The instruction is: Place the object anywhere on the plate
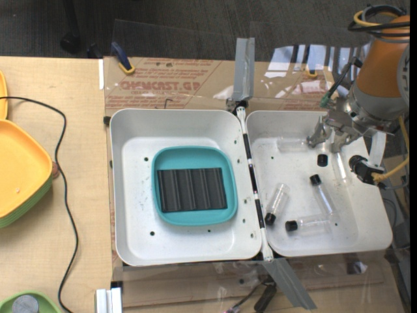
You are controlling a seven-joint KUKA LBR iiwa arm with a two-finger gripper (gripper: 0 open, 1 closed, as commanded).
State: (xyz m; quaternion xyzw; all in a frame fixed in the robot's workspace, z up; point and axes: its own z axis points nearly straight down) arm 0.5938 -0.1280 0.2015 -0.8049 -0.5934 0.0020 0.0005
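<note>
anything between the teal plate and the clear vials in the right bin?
In the camera view, the two bins' adjoining white rims lie between the teal square plate and the nearest clear black-capped vial; otherwise bare bin floor.

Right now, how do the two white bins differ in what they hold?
The left bin holds one teal plate with a dark ribbed centre, lying flat. The right bin holds several small clear vials with black caps, scattered at different angles, and the gripper hangs over it. Both are shallow and white.

Yellow dishes (19,175), black cable (65,194) and cardboard (169,83) beside bins
</note>
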